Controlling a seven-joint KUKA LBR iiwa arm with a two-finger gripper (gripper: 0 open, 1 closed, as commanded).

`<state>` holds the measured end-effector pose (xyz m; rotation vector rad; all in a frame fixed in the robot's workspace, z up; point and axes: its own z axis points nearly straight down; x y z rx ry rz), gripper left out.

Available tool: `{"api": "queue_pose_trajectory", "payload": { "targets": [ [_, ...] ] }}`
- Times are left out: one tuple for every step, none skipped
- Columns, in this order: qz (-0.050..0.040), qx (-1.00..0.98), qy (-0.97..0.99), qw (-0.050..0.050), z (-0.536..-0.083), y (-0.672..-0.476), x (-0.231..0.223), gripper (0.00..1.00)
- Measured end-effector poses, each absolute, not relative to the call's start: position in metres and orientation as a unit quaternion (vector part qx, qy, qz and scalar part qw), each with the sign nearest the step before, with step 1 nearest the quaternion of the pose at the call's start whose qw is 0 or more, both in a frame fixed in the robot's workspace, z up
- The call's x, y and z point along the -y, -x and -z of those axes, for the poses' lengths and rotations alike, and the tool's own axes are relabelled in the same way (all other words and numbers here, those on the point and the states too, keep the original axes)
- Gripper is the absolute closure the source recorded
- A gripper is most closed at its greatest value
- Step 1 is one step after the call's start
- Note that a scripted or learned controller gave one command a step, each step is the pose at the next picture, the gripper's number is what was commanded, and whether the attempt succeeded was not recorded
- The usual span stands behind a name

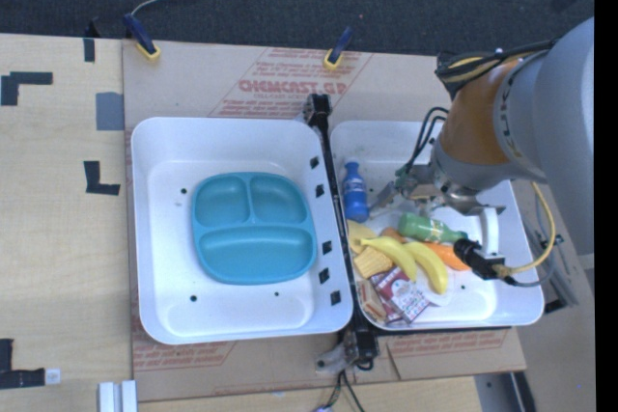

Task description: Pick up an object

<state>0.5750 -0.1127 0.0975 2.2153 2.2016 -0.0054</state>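
Left bin [164, 236] holds a blue divided plate [254, 227], clear of the work. Right of it, blue bottle [354, 191], banana [417, 260] and green object [430, 229] crowd together. Gripper [417, 190] hovers just above the green object, its likely target; grip state cannot be determined.

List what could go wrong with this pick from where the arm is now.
1. The right bin is crowded: the banana, green bottle, orange piece and snack packet overlap, so the gripper might nudge or lift more than one.
2. The blue bottle lies close to the divider wall, leaving little room for a grasp.
3. The yellow cable hangs over the bin and could snag.
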Motion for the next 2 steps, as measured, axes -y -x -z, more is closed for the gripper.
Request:
{"api": "queue_pose_trajectory", "payload": {
  "targets": [
    [-0.0017, -0.706, -0.708, 0.006, -0.088, -0.530, 0.104, 0.00],
    [-0.0012, -0.707, -0.707, 0.002, -0.086, -0.582, 0.097, 0.00]
  ]
}}
